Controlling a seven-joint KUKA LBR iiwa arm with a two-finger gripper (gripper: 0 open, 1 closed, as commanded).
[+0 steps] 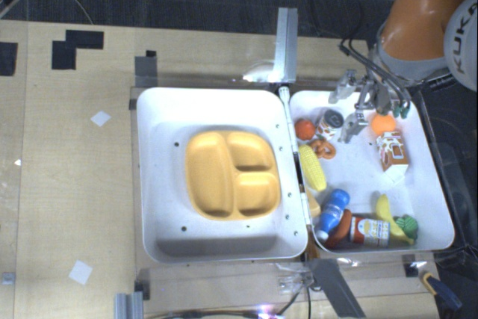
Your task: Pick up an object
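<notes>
The wooden tabletop (67,183) carries two shallow white plastic bins with rounded corners. The left bin (160,160) holds a glossy yellow tray (230,174), rounded and moulded into three compartments. The right bin (433,190) holds a scatter of toy foods. A ribbed yellow corn cob (312,166) lies along its left wall, with a round red tomato (305,129) above it and a small orange pretzel-shaped piece (326,149) just beside. A smooth orange ball (384,123) touches a boxy carton (393,152) printed red and white. Near the front wall lie a blue-capped bottle (333,208), a labelled ketchup bottle (367,230) on its side, a curved banana (385,210) and a knobbly green piece (406,225). The metal claw (360,114) hangs over the bin's back part, between the tomato and the ball, its thin fingers apart with nothing between them, beside a small dark round disc (332,118)
</notes>
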